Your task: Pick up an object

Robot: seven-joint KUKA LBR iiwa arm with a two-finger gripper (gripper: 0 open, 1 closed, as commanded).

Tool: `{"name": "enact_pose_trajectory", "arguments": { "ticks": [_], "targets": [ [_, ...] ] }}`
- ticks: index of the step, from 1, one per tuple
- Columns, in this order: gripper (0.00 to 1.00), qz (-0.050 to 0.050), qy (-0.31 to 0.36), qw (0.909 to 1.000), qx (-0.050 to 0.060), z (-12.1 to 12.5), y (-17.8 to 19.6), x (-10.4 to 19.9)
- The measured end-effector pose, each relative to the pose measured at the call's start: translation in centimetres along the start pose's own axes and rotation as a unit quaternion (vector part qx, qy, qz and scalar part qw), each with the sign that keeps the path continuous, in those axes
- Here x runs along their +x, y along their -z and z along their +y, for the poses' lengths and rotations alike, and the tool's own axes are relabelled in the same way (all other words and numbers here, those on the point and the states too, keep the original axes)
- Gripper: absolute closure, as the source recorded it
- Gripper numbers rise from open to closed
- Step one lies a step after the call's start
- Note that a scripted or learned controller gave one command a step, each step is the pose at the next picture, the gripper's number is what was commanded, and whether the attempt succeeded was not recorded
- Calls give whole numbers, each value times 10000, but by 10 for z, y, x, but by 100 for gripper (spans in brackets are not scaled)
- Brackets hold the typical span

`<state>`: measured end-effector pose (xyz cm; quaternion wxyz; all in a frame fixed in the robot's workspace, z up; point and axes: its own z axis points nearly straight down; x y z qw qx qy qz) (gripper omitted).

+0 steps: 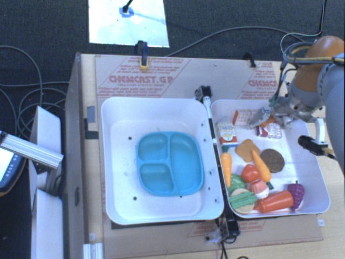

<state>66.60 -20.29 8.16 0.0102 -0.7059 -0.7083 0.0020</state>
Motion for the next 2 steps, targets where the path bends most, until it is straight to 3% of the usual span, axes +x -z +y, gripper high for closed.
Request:
{"name": "enact_pose_trajectory", "arguments": {
  "ticks": [1,2],
  "targets": [
    [100,-45,27,10000,-39,1,12,-2],
    [100,-54,6,9999,-100,-45,68,103]
  ]
}}
